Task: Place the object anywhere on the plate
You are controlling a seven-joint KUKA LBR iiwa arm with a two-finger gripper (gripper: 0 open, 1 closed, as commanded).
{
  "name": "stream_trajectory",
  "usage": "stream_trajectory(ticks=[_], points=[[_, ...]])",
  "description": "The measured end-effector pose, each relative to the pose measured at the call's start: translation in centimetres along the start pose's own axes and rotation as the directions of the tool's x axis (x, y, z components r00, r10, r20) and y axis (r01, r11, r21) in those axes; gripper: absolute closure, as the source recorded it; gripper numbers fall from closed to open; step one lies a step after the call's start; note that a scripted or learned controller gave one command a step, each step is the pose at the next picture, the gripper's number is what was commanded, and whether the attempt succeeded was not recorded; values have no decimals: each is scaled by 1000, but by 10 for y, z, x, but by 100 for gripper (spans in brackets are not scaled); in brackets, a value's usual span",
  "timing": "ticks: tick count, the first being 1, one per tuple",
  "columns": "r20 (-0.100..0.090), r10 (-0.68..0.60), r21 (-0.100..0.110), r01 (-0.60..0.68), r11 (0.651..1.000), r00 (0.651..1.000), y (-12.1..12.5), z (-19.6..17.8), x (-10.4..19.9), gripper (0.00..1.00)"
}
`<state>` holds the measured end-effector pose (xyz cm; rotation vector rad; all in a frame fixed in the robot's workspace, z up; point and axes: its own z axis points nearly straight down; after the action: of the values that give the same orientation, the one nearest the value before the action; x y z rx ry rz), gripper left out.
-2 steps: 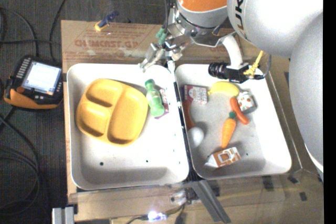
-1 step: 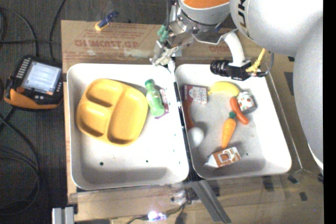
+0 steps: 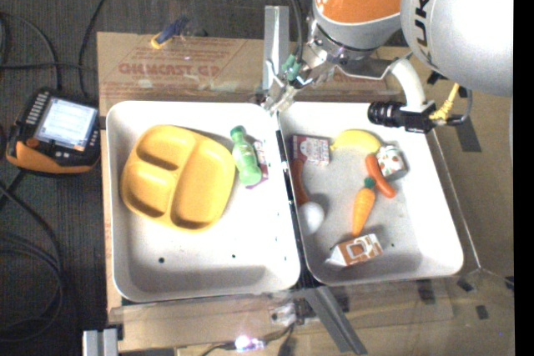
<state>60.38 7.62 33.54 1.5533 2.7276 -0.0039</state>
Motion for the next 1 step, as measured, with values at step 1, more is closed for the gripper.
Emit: stream_trajectory(ticks=[1], points=[[0, -447, -4, 447, 895, 895, -6, -27, 45, 100]])
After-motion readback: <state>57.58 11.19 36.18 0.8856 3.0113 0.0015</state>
